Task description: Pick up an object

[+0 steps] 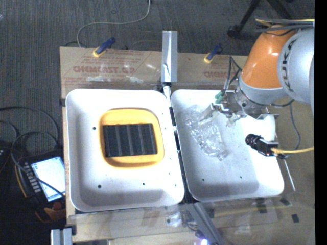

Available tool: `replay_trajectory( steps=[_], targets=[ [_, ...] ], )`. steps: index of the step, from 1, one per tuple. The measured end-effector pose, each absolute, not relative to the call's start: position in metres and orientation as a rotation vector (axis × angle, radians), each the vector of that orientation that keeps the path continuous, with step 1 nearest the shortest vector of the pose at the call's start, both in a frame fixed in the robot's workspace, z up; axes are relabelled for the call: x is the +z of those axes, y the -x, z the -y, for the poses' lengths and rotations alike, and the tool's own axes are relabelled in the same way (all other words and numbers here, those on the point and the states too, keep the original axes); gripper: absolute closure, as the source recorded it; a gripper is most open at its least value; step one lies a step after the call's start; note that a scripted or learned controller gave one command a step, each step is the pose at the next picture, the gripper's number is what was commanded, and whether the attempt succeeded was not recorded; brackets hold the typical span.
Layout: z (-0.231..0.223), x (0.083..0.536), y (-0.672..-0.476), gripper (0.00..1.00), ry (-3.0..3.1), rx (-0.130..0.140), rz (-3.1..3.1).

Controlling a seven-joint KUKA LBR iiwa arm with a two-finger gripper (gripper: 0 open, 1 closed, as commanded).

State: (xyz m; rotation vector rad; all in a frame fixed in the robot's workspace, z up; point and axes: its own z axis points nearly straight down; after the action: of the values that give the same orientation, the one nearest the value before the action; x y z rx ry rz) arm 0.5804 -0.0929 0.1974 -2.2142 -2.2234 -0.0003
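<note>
Clear crumpled plastic (207,134) lies in the right bin (255,182), left of centre. The gripper (223,107) sits low at the plastic's upper right edge; open or closed, cannot tell, and no hold is visible. The left bin (82,137) holds a yellow tray (110,120) with a black ridged insert (129,140). Both bins rest on a brown printed board (117,70) with blue clamps (103,46) at its far edge. Dark carpet (41,24) lies around; chair base (255,9) beyond, lit handheld screen (46,175) at lower left.

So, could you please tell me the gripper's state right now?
Gripper: cannot be told; it is over the right bin, close to the crumpled clear plastic.
</note>
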Motion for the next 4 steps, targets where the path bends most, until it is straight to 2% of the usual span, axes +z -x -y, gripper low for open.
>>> replay_trajectory(
  steps=[1,2,3,4],
  targets=[
    [0.087,0.183,-0.590,0.00,2.301,-0.002,2.132],
    [0.108,0.095,-0.586,0.00,2.273,-0.011,2.181],
    [0.103,0.094,-0.575,0.00,2.201,-0.019,2.273],
    [0.104,0.105,-0.576,1.00,2.204,-0.024,2.270]
  ],
)
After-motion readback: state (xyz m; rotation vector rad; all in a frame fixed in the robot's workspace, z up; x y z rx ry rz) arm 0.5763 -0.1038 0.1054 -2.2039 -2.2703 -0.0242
